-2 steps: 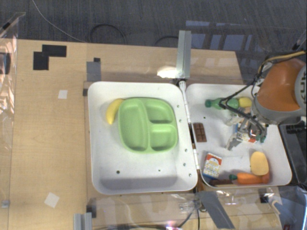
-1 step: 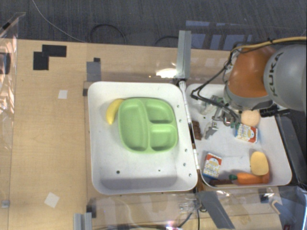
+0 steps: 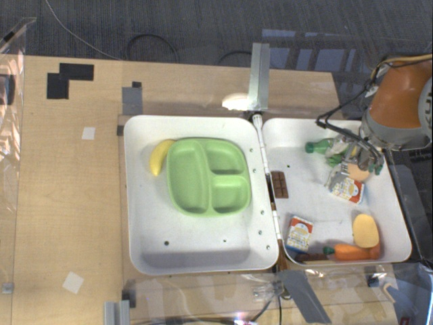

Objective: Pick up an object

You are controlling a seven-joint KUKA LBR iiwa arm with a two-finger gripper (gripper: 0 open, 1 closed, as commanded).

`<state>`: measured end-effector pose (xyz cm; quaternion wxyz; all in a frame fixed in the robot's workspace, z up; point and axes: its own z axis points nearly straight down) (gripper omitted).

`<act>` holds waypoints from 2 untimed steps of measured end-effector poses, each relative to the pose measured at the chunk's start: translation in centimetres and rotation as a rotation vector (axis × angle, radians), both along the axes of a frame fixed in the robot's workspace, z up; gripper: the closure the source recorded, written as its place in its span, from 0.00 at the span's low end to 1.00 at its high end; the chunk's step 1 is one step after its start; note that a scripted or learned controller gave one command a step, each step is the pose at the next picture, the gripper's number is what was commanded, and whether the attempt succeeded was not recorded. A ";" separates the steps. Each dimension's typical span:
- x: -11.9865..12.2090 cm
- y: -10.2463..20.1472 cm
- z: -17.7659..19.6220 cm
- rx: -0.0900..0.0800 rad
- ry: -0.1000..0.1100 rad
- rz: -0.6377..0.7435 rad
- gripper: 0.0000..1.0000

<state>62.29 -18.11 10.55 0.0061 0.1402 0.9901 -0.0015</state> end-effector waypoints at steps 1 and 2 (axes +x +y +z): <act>0.2 0.1 -1.7 0.006 0.009 -0.084 0.00; -2.2 0.1 -1.7 0.004 0.000 -0.101 0.00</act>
